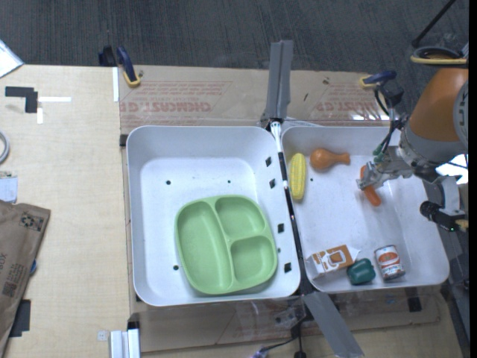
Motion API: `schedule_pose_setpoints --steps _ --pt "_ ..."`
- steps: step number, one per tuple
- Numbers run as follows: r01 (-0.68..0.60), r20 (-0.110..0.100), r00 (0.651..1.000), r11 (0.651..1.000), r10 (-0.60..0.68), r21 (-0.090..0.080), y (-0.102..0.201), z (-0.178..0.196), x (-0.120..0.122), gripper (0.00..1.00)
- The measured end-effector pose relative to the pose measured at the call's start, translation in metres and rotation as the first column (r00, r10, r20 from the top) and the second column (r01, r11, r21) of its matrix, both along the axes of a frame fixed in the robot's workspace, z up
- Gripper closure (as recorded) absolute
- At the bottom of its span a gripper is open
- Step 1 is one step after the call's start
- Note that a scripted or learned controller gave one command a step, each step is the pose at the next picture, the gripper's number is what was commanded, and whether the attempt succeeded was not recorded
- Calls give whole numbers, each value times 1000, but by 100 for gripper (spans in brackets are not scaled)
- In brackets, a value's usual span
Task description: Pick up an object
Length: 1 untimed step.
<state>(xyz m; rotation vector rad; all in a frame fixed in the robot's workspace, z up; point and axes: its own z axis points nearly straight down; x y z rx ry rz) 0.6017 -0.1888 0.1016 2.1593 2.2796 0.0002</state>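
My gripper (377,176) is low in the right bin (417,278), near its right wall. It sits directly over a small orange carrot-like piece (371,195). The orange piece pokes out below and to the left of the gripper, and its middle is hidden by it. Other items in this bin are a yellow corn cob (297,175) along the left wall and an orange gourd-shaped toy (328,159) at the back. A small orange-and-white carton (330,260), a dark green item (361,272) and a small can (388,262) lie along the front.
The left bin (149,200) holds a green divided plate (225,243). A divider (282,171) runs between the two bins. The arm's orange band (436,107) rises over the right bin's back right corner. Cardboard lies behind the bins.
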Motion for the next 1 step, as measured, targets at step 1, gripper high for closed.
schedule_pose_setpoints --steps 1 --pt "111 -2 994 994 -111 0 53 99 8 100"
